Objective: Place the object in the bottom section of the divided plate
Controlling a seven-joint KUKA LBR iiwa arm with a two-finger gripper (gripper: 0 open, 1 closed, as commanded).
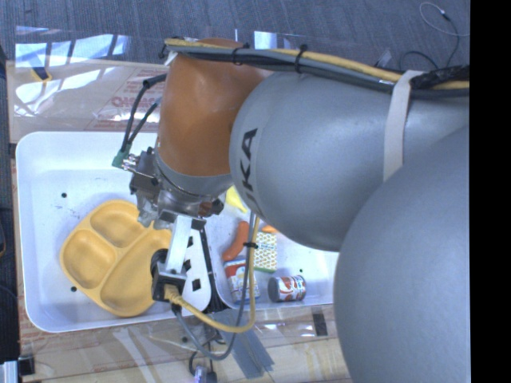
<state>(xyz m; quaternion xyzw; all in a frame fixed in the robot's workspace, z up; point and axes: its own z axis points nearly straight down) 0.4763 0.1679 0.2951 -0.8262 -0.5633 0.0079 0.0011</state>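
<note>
Camera view: the grey arm (335, 174) fills the right and middle of the frame. It reaches down into the white bin (48, 166) on the left. The hand (164, 214) sits low over the right edge of the yellow plate (100, 250), which lies in the lower left of the bin. The wrist covers the hand, so I can't tell whether it is open or closed, or whether it has hold of anything.

The parts of the plate that show are bare, including the bottom section (128, 282), the large one nearest the lower edge of the frame. Just right of the plate, under the arm, lie an orange stick (237, 242), a patterned packet (266, 254) and a small can (286, 287). I can't say which of them is the one to be placed.

My read is that this is either the carry-over or the release, right at the plate. If something is in the hand, the next move calls for a short shift toward the lower left. That would put the hand squarely over the bottom section, clear of the ridges, before it lets go.
</note>
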